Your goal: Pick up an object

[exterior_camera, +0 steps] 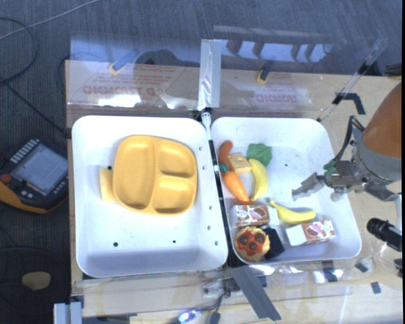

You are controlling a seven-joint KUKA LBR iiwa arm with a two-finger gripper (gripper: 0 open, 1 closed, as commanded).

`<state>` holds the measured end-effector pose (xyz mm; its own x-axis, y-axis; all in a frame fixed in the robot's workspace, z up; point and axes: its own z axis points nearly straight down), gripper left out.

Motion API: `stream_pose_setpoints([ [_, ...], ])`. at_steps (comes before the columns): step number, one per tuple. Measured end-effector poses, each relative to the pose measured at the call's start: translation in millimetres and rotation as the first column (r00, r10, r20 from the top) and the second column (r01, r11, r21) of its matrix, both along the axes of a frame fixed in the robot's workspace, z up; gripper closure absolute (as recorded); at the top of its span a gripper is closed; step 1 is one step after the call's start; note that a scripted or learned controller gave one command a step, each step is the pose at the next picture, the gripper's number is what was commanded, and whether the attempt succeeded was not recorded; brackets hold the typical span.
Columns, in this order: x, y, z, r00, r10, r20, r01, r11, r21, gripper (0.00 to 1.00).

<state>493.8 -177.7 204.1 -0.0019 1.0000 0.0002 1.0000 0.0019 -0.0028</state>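
The right bin holds several toy foods. An orange carrot lies by its left wall beside a yellow banana, a green leafy piece, a reddish sausage and a pale block. A second banana lies lower, between two small printed packs. A round tart with red berries sits at the front. My gripper hangs over the right side of this bin, above bare floor, just up and right of the second banana. It is open and holds nothing.
A yellow divided plate lies in the left bin. The raised wall between the bins runs down the middle. A handheld controller lies on the floor at far left. Clear plastic panels stand behind the bins.
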Motion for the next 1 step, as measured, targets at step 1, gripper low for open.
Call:
stream_pose_setpoints([
  [1, 29.4, 43.9, -107.3, 0.993, 0.121, 0.005, -0.121, 0.993, -0.001, 0.0],
])
